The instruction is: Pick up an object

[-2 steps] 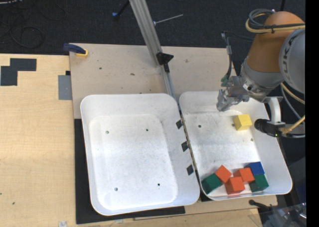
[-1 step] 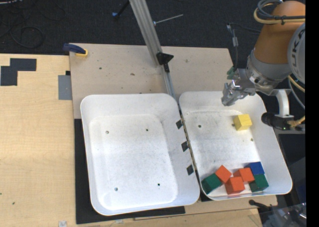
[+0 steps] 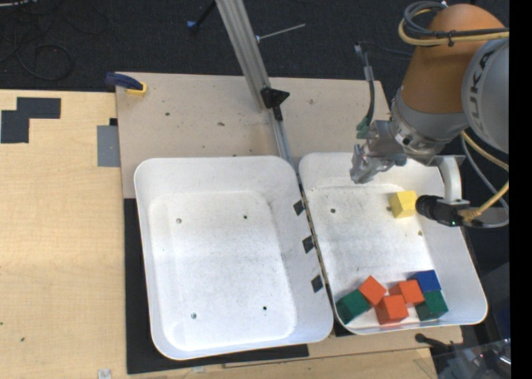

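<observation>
Seemingly nearest, the yellow block (image 3: 403,204) lies just toward the front and arm side of the gripper (image 3: 364,171), whose grasp state I cannot tell.

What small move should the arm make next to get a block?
Probably shift the gripper toward the yellow block and lower over it. The gripper hangs above the far end of the right bin, and that block sits alone nearby, while the orange, green and blue blocks crowd the near corner.
</observation>
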You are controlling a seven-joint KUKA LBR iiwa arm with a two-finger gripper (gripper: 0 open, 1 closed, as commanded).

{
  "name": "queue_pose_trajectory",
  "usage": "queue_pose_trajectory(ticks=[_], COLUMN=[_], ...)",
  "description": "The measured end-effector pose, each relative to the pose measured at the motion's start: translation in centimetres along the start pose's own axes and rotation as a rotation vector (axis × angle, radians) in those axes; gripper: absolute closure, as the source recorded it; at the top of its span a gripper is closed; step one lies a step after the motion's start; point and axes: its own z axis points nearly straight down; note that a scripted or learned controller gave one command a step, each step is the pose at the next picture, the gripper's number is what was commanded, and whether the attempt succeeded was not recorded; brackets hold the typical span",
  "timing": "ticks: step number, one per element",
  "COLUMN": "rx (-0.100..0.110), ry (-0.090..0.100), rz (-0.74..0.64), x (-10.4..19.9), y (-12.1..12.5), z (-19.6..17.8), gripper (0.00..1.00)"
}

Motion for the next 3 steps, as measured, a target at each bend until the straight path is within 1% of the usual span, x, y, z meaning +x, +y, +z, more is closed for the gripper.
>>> queue_pose_trajectory(ticks=[2, 3], rx=[0.003, 0.002], ry=[0.001, 0.001], rz=[-0.001, -0.001], x=[10.7, 15.2], y=[-3.8, -5.6], z=[2.5, 1.3], gripper=[1.00, 1.00])
